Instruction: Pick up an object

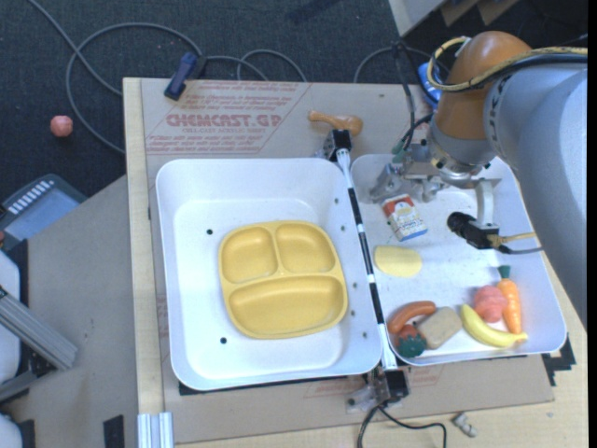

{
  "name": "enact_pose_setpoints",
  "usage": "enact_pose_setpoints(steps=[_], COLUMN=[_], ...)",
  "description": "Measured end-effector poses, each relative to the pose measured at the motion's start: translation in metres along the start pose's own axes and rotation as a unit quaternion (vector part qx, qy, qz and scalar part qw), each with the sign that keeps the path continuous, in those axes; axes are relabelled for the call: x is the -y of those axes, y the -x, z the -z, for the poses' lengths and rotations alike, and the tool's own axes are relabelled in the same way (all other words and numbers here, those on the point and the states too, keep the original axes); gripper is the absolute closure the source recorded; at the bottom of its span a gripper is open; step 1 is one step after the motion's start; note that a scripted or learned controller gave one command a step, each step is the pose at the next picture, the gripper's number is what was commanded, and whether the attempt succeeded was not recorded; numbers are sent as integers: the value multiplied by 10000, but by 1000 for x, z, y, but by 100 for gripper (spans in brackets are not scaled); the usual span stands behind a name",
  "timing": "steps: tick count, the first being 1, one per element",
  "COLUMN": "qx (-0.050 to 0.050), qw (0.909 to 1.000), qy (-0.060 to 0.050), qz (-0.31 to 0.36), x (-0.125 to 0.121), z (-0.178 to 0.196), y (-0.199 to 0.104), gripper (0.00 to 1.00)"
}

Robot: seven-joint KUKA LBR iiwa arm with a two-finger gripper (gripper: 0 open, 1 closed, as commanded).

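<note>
- The grey arm point(546, 119) comes in from the right, bent down over the far end of the right bin point(536, 292), its orange band point(480, 77) above the wrist.
- The bench point(233, 119) is a brown board with red print, standing on dark carpet with cables looping past its far edge.
- The left bin point(187, 250) holds a yellow divided tray point(280, 276) near its centre, with open white floor all around it.
- The right bin touches the left bin along a shared rim; its far half is mostly under the wrist, its middle floor is bare.
- The gripper point(410, 183) hangs just above a small red and white carton point(405, 220) in the right bin's far part; whether the jaws are open or closed I cannot tell.
- Nearer than the carton lies a pale yellow lemon-like piece point(398, 261).
- Along the right bin's near edge crowd a sausage point(410, 313), a bread slice point(440, 327), a banana point(490, 329), a pink fruit point(490, 300) and a carrot point(510, 304).
</note>
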State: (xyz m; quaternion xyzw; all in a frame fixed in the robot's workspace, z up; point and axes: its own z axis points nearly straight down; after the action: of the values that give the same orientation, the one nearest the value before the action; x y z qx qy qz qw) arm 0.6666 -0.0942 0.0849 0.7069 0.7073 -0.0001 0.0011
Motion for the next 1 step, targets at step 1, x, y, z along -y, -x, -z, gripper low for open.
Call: enact_pose_setpoints(steps=[1], qx=[0], qw=[10000], qy=[-1], qz=[-1], x=[0], z=[0], y=[-2], gripper=[0])
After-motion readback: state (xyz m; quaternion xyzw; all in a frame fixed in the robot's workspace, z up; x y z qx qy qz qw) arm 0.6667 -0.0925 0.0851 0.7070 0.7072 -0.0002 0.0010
